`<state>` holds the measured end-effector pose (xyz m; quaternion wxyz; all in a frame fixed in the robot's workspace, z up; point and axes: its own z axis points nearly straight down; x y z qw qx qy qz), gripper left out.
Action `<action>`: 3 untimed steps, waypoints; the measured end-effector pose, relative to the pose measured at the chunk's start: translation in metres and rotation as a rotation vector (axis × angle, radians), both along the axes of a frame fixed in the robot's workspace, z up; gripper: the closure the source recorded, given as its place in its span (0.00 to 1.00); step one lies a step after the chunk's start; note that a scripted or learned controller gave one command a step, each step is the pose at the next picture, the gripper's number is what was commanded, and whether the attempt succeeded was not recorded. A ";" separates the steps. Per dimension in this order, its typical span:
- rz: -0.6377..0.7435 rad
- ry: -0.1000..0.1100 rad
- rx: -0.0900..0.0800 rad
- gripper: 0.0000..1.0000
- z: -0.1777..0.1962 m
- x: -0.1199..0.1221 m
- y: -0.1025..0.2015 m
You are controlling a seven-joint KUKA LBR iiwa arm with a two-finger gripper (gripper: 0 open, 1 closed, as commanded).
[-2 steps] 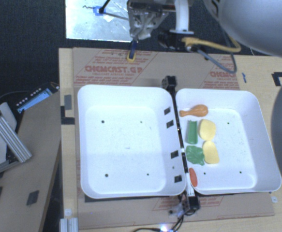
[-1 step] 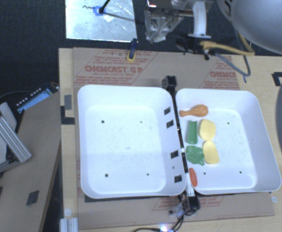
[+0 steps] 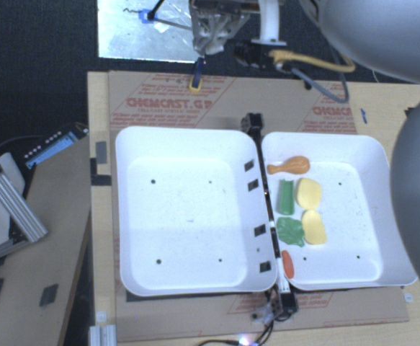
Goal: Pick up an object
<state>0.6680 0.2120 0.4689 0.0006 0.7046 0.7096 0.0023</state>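
The right bin (image 3: 361, 157) holds several small items along its left side: an orange drumstick-shaped piece (image 3: 290, 166), a green strip (image 3: 286, 196), two pale yellow pieces (image 3: 310, 193) (image 3: 314, 227), a green lump (image 3: 291, 231) and a small red-orange piece (image 3: 287, 264). My gripper (image 3: 211, 40) hangs high at the top of the view, above the cardboard behind the bins and far from these items. Nothing is visible between its tips.
The left bin (image 3: 188, 211) sits beside the right one, joined by a black divider (image 3: 261, 193). The grey arm (image 3: 382, 27) spans the top right, with a yellow cable (image 3: 318, 62). A metal frame (image 3: 8, 193) stands at the left.
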 end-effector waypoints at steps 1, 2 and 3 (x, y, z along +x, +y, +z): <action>-0.001 0.001 0.000 1.00 0.008 0.000 0.024; -0.014 0.005 -0.005 1.00 -0.025 0.001 -0.086; -0.010 0.005 -0.004 1.00 -0.060 0.000 -0.143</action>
